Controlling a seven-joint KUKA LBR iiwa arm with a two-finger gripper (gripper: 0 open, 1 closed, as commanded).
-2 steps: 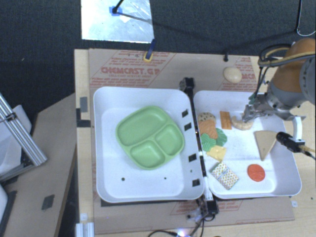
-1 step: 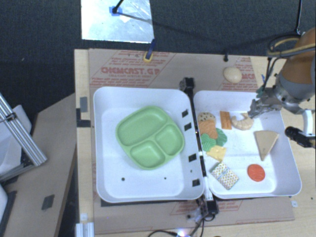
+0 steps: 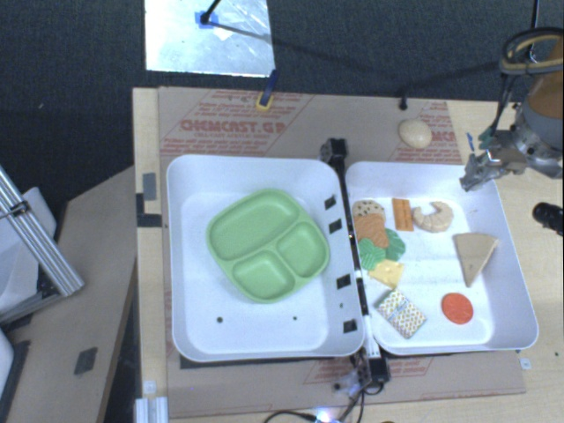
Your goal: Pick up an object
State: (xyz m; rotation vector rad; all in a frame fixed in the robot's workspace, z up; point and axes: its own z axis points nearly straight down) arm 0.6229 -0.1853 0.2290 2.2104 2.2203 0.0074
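Two white bins (image 3: 256, 176) sat on the tabletop (image 3: 106, 227), about nine toy food pieces (image 3: 434, 217) lying just left and below the claw (image 3: 476, 173), whose grip I cannot tell.

You see a pale green divided plate (image 3: 269, 245) in a white bin (image 3: 189, 324); nearer the gripper (image 3: 476, 173), a red disc (image 3: 456, 307), tan wedge (image 3: 474, 256), orange stick (image 3: 402, 213) and checkered block (image 3: 403, 314).

Arm (image 3: 538, 104) cut off at right edge, gripper (image 3: 474, 173) small and blurred with finger state unreadable, green food pieces (image 3: 381, 250) partly overlapped by neighbours, metal frame (image 3: 31, 245) cut off at left edge
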